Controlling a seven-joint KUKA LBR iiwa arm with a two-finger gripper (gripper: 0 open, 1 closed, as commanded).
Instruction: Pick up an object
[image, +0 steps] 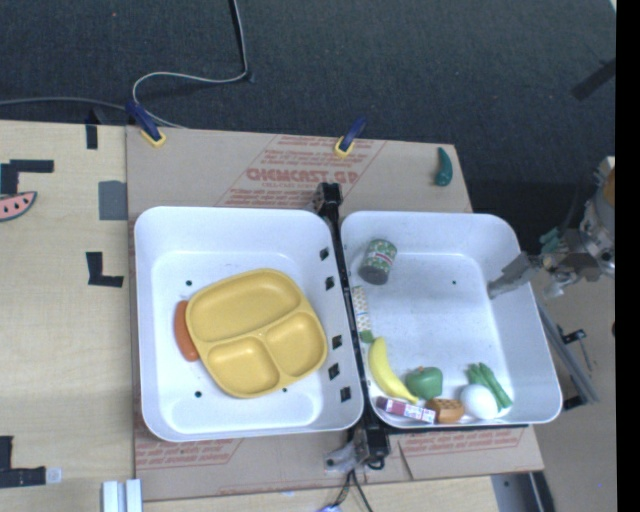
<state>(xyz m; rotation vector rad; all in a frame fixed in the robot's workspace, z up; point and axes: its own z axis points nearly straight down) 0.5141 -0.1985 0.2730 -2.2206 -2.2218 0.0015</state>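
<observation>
Far to the gripper's left, the left bin (160, 300) holds a yellow divided tray (255, 330) with an orange piece (185, 330) tucked under its edge. Moving over, the right bin (450, 235) has a small green can (378, 260) up top, then banana (385, 368), green pepper (425, 381), white egg (480, 401) and green beans (490, 383) below-left of the gripper. The gripper (510, 272) hangs at the bin's right rim, nothing in it; whether it's apart or together, can't tell.
</observation>
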